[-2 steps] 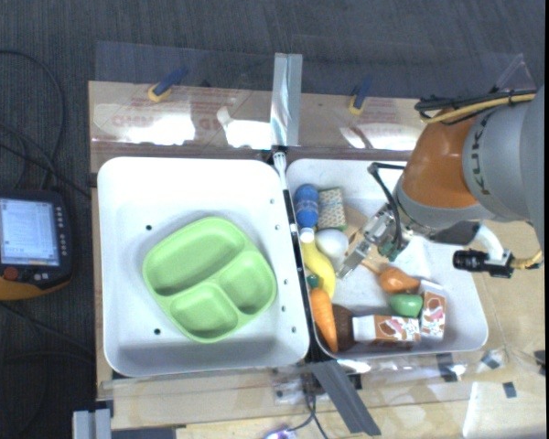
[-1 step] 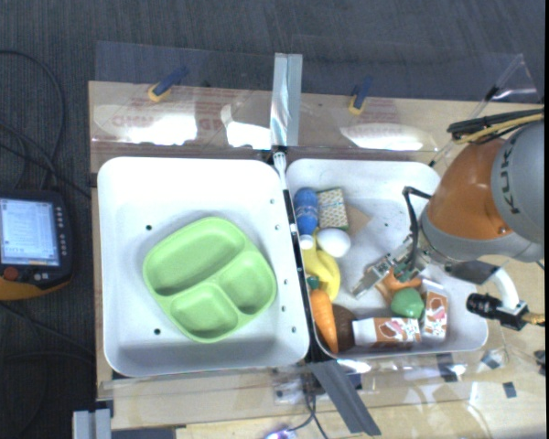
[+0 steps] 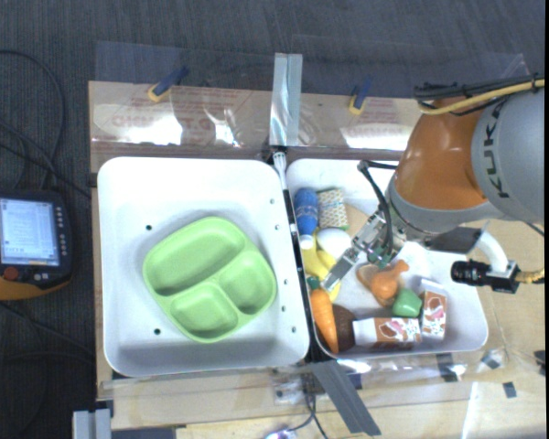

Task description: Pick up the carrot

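A green divided plate lies in the left bin. In the right bin, the carrot rests against the left wall near the front, beside a brown bottle. Just above it the gripper hangs over a yellow toy; open or closed, I cannot tell
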